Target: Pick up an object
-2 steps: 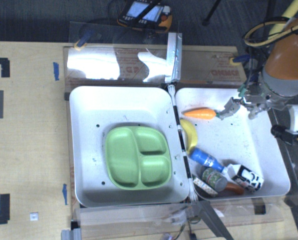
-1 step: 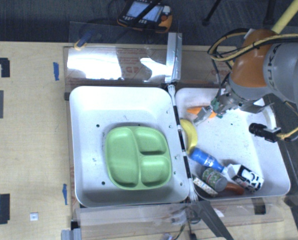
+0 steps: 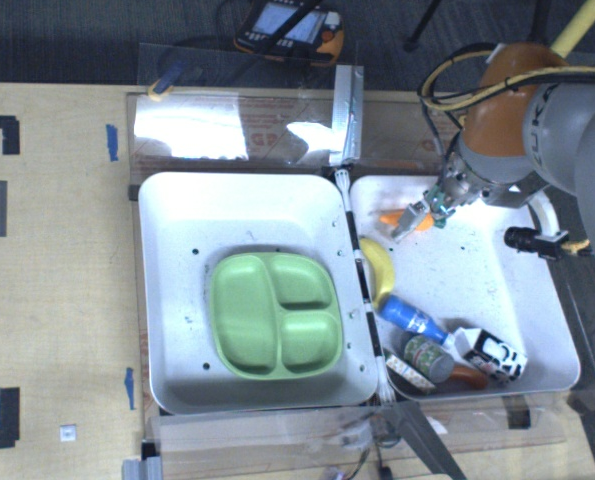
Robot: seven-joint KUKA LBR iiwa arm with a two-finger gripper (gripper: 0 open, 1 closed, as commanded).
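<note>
The counter (image 3: 47, 268) is a pale wooden surface with black angle marks near its left edge and short blue tape strips (image 3: 112, 141) toward the middle. Two shallow white bins sit directly on it, side by side and touching along their inner walls. The left bin (image 3: 167, 218) lies at the counter's middle; the right bin (image 3: 552, 338) reaches toward the counter's right edge. Behind the left bin, along the counter's far edge, a clear plastic sheet (image 3: 227, 123) lies flat and catches glare, with a grey metal strip (image 3: 347, 113) at its right end. A small white tag (image 3: 68, 432) rests near the counter's near left corner.
</note>
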